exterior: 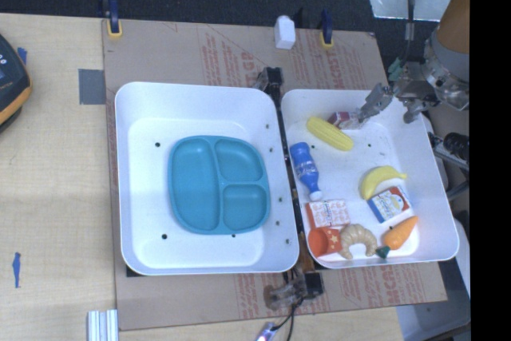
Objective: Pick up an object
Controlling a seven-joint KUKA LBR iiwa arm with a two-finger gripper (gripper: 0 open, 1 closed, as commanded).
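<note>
The gripper [393, 101], its jaws spread and holding nothing, hangs over the right bin's [431, 172] far edge beside the corn [330, 133], and risks closing on air or the rim.

Two shallow white plastic bins sit side by side: the left bin [132, 172] and the right bin [435, 196]. The left one holds one light blue plastic plate with three compartments [218, 184]. The right one holds eight small items: one yellow toy corn cob [329, 133], one small dark red and white packet [343, 120], one blue plastic bottle with a white cap [304, 168], one yellow toy banana [378, 179], one blue and white carton [390, 204], one orange toy carrot [398, 234], one tan toy croissant [357, 238], and one red and white box [326, 224].
</note>
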